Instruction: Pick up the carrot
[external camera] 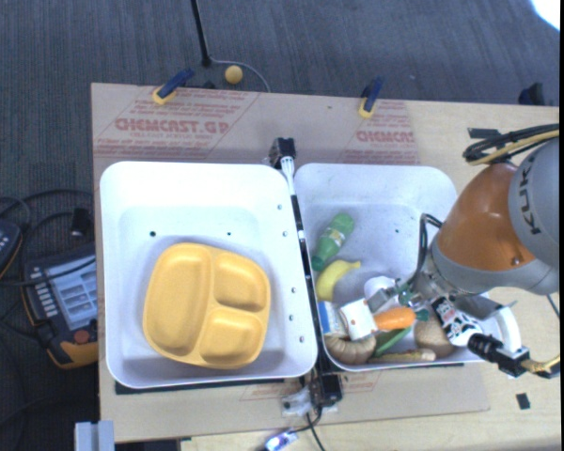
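Gripper sits low in the right bin, down among the clutter at the near end. You can't tell from this angle whether it is wide or narrow; the wrist and the orange band cover most of it, and no object is visibly clamped.

Carrot lies just below the gripper, on the camera-near side, touching or nearly touching the tool tip. It rests on top of the pile, roughly level, long axis running left-right.

Around the gripper:
- white cup just to its left, beside the carrot's left end
- banana to its upper left, near but apart
- green bottle farther up-left, tilted, well clear
- brown root-shaped piece down-left, curled along the bin's near wall
- green pod directly under the carrot
- tan lump down-right, against the near wall

Left bin is well away to the left of the gripper and holds a yellow divided tray, lying flat.

Arm comes in from the right, over the right bin's far-right wall. You get no clear view of contact between tool and carrot.
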`<action>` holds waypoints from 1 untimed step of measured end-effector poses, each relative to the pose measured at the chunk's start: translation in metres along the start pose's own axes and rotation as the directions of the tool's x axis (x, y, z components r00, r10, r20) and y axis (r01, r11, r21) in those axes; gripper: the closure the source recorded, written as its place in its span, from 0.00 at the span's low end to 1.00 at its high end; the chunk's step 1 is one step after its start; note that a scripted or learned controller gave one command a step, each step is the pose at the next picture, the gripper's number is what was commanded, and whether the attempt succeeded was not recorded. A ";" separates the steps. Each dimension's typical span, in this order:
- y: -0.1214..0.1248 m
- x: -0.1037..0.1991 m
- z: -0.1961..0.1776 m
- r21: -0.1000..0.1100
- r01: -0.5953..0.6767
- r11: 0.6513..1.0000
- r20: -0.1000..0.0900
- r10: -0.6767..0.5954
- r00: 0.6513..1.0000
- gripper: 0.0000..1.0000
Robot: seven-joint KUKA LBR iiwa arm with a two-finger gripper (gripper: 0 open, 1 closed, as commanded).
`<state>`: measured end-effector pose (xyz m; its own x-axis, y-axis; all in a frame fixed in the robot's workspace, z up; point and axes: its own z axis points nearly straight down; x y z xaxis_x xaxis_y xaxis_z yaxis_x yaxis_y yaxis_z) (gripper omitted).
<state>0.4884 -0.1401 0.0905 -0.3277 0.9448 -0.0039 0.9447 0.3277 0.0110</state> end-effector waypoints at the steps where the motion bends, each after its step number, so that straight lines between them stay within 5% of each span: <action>1: 0.001 0.000 -0.009 -0.001 -0.002 1.000 0.001 0.002 1.000 1.00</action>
<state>0.4892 -0.1400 0.0996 -0.3258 0.9454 -0.0049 0.9453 0.3258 0.0122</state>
